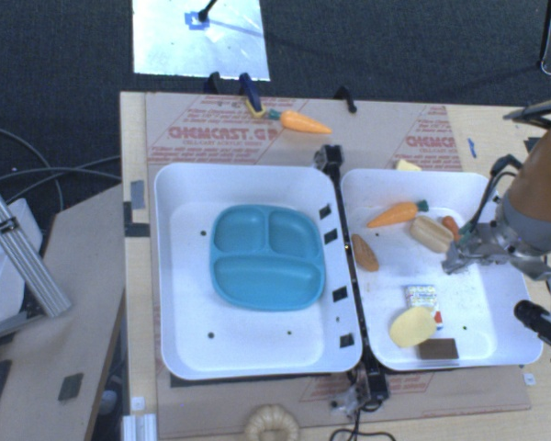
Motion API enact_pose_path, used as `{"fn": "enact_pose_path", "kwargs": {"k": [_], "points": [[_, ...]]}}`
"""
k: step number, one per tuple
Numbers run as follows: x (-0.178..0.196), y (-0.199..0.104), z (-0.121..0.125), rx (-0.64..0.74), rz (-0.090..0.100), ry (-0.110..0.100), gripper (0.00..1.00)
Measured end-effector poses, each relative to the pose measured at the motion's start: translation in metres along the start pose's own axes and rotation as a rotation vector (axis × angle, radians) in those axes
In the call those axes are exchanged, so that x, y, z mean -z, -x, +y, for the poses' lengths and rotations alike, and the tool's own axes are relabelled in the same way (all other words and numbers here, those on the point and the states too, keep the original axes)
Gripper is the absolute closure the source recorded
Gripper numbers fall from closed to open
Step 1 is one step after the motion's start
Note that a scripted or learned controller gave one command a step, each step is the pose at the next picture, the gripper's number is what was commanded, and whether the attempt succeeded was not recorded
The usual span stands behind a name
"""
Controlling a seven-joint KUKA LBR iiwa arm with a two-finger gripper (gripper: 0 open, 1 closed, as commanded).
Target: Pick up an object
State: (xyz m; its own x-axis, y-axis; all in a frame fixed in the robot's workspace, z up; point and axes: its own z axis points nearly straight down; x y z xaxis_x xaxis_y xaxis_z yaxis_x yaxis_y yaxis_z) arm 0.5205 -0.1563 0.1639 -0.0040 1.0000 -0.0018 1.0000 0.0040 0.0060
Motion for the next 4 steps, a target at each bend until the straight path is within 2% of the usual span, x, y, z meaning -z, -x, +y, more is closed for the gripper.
{"fn": "enact_pose_path", "kwargs": {"k": [1, 2, 3, 4], "points": [[0.054, 0.0, 0.002, 0.001, 0.0, 0.001, 1.0], [0.046, -0.055, 0.014, 0.006, 0.004, -0.004, 1.0], [0.06, -0.112, 0.027, 0.007, 0.004, -0.003, 1.0], [0.055, -0.171, 0.043, 0.007, 0.004, -0.004, 1.0]]}}
